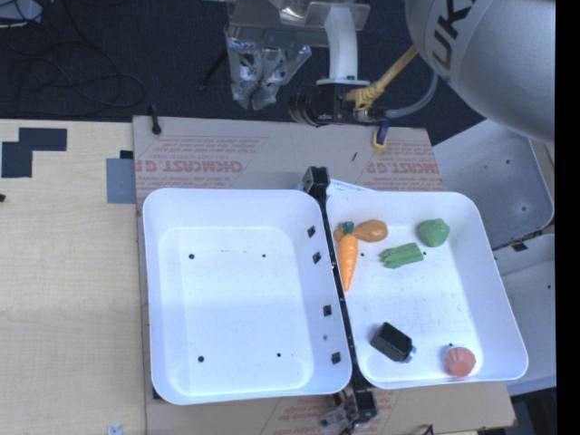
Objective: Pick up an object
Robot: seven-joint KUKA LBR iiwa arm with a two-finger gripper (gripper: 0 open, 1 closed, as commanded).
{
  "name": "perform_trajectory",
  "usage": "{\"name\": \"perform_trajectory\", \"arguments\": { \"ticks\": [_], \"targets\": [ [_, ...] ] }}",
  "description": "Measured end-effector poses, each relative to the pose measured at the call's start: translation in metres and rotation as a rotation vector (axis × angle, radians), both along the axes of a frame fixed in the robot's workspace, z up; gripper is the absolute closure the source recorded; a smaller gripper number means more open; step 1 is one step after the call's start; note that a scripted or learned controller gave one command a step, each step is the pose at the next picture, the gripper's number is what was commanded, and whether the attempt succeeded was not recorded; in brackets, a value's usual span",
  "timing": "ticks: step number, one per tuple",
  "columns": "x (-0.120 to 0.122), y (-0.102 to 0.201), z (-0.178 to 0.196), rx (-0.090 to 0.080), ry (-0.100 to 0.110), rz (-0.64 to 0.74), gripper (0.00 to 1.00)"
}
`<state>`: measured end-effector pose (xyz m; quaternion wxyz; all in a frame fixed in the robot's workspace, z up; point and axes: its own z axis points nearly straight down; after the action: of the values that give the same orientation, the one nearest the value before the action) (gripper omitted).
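The right bin (489, 279) holds several toy items: an orange carrot (346, 256) against the divider, an orange squash-like piece (370, 231) beside it, a green pod (401, 256), a round green piece (433, 232), a black block (392, 342) and a reddish ball (459, 361). My gripper (260, 82) hangs high above the bench's far edge, behind the left bin (163, 243). It is well away from all the items, and nothing shows between its fingers.
A black divider clip strip (328, 270) runs between the two bins. Both bins rest on a cardboard sheet (227, 157). The grey arm body (489, 34) fills the upper right. Cables lie on the dark floor at the back.
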<state>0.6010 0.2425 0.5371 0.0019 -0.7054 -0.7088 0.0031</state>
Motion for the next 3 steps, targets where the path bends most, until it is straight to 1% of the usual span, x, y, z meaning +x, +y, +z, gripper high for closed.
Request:
{"name": "perform_trajectory", "arguments": {
  "ticks": [3],
  "targets": [
    [-0.035, 0.000, 0.000, 0.000, 0.000, 0.000, 1.00]
  ]
}}
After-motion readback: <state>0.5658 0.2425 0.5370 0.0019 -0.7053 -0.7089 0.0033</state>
